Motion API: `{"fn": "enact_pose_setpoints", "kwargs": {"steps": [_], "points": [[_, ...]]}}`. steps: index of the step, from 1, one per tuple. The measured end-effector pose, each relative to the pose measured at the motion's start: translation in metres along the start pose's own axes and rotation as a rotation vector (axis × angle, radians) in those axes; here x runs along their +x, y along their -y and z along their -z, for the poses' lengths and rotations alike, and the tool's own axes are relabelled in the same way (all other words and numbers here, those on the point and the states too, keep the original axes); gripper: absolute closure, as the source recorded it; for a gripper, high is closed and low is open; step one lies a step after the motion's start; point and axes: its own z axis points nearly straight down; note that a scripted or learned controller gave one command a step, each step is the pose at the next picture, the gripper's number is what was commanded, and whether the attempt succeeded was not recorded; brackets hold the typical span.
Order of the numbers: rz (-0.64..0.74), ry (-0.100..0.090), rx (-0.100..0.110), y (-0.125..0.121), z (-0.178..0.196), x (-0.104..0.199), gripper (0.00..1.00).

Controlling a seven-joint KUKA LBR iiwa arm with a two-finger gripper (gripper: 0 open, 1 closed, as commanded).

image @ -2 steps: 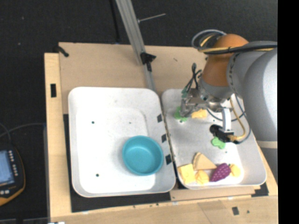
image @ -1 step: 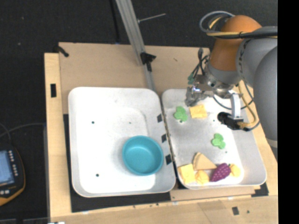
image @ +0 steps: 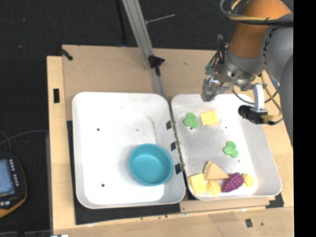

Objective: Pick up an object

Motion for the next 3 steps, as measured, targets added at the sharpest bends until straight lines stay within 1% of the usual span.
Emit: {"fn": "enact_pose_setpoints", "kwargs": {"steps": [1,2,3], "points": [[0.001,0.000,-0.005,-0.012,0.054,0.000,1.00],[0.001,-0.001,0.002,0.020,0.057,0.041,1.00],[0.002,-0.001,0.004,0.050,0.039,0.087,1.00]]}}
